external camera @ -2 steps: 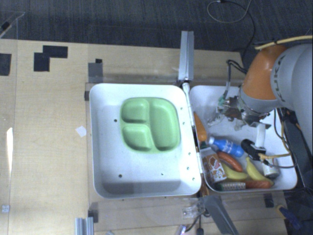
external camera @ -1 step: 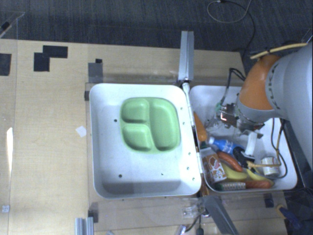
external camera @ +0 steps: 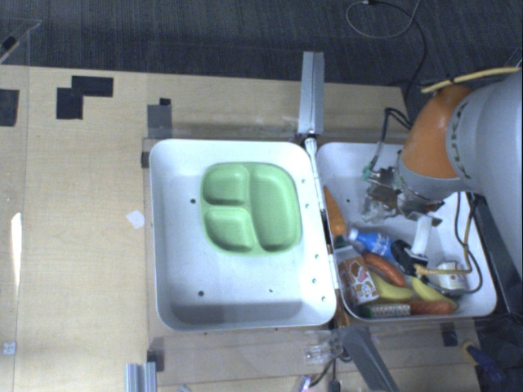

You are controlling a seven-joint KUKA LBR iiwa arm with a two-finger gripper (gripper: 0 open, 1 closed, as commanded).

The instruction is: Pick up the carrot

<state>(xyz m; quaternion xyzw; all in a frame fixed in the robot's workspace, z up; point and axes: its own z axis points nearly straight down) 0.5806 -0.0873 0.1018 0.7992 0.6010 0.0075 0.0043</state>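
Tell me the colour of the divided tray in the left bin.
Light green; the divided tray shows clearly in the camera view, against the white left bin.

Glossy white plastic bins (external camera: pixel 167 243), matt green plastic tray (external camera: pixel 249 207), pale wood bench (external camera: pixel 73 243)

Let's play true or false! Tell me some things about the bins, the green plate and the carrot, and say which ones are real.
1. The green plate sits in the left bin. True.
2. The carrot lies on the green plate. False: it lies in the right bin, along its left wall.
3. The green plate has three sections. True.
4. The gripper is over the left bin. False: it is over the right bin.
5. A banana lies in the right bin. True.
6. The carrot is between the gripper's fingers. False: it lies to the gripper's left, apart from it.
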